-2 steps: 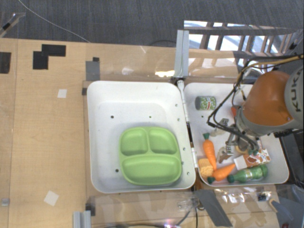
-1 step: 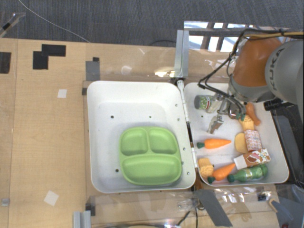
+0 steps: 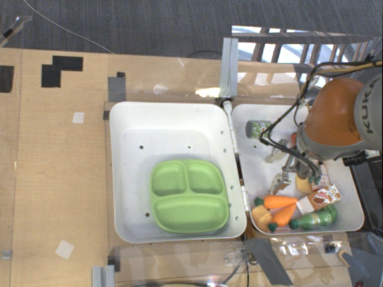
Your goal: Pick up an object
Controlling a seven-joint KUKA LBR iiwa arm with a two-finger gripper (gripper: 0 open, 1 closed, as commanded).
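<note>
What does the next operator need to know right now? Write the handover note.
Gripper: low in the right bin, over the toy pile; whether it grips anything can't be told.
Things: orange carrot, green bottle, small carton and yellow pieces heaped at the bin's near end; a green-labelled can at its far end. Left bin carries a green divided plate.
Done: arm is down at the pile.
Left: a confirmed grasp and lift.

A robotics lab: a wooden counter [image 3: 54, 178] with black marker patches [image 3: 60, 69] (calibration-style), metal framing [image 3: 228, 67], and grey carpet [image 3: 149, 14] beyond.
</note>
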